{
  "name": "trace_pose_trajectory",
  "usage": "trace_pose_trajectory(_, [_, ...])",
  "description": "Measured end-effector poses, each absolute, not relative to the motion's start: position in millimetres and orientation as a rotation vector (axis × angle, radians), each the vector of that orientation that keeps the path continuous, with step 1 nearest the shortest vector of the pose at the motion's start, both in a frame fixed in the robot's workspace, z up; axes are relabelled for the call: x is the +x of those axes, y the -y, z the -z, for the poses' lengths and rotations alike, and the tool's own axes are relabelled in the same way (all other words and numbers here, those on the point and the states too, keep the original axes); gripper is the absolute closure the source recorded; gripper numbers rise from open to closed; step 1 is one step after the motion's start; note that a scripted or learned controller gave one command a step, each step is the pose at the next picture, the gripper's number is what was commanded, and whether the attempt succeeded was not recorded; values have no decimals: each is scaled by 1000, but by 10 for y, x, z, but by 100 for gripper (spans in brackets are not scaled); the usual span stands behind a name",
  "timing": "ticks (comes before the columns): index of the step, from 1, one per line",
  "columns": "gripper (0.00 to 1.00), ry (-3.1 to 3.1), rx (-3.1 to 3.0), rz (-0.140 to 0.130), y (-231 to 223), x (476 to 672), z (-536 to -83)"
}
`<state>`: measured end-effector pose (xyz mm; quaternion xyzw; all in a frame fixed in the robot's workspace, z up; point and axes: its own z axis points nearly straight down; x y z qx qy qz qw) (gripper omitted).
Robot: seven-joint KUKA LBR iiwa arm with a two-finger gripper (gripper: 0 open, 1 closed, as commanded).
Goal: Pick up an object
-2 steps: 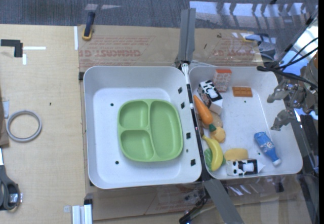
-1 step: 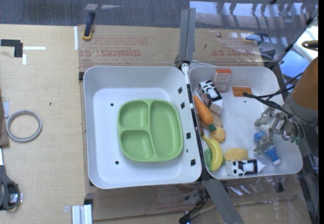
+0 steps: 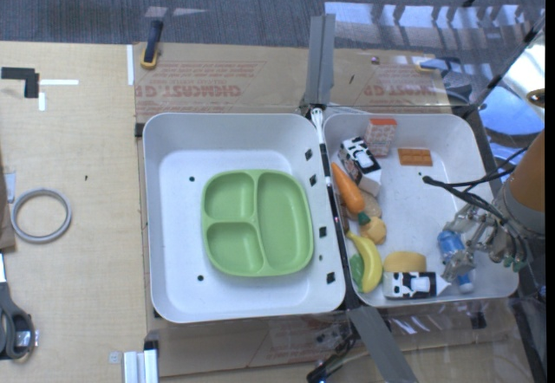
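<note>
The gripper (image 3: 460, 256) hung low in the right bin (image 3: 486, 160) beside a small blue-and-white object (image 3: 449, 244) near the front right corner; whether it was apart or clamped could not be told. A grasp there could slip or jam against the bin wall close by. Mirrored red lettering on the cardboard (image 3: 204, 88) stayed unreadable

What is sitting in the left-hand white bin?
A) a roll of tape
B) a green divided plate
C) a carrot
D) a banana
B: the green divided plate lies in the middle of the left bin, while the food toys lie in the other bin.
</note>
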<state>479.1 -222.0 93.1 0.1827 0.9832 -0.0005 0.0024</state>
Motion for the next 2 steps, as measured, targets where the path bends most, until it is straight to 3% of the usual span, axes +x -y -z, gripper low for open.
trace_pose_trajectory(1, [0,-3083,594,-1,1882,4785,-918])
trace_pose_trajectory(2, [0,-3090,543,0,2089,5847,-926])
